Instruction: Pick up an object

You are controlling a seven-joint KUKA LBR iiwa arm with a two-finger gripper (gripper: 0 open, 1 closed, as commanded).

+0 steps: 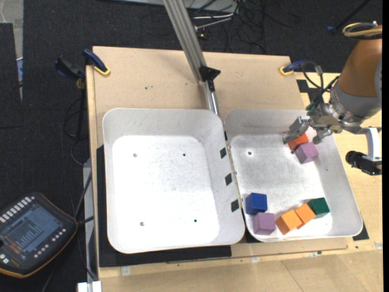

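Gripper down in right bin, upper part, roughly 1 o'clock from bin centre. Poised over orange block, with purple block touching it at 5 o'clock. Cannot tell whether orange block sits between the tips or merely under them; finger state not resolvable.

Likely target: orange block, chosen as nearest the arm's reach from 3 o'clock. Purple neighbour pressed against it, so risk of a nudge or a double contact.

Remaining pieces clustered at 6 o'clock of right bin against the lower wall: blue block, second purple block, second orange block, green block.

Left bin at 9 o'clock.
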